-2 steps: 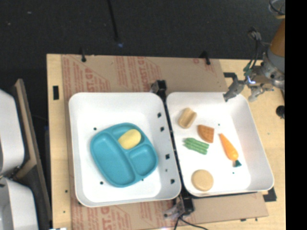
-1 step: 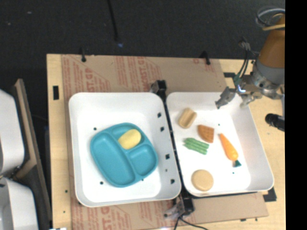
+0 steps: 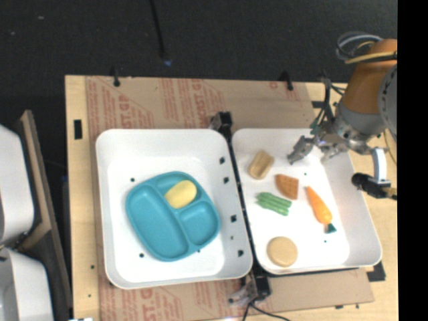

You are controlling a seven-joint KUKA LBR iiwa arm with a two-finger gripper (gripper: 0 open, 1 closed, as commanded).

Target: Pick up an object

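The right bin holds several toy foods: a tan bread piece, an orange wedge, green beans, a carrot and a round tan cookie. My gripper hangs over the bin's far side, right of the bread piece and above the wedge and carrot. It is open, with nothing between its fingers. The arm's orange band shows at the upper right.
The left bin carries a blue divided plate with a yellow lump in its far compartment. A black divider clip sits between the bins. Cables run beside the wrist at the right.
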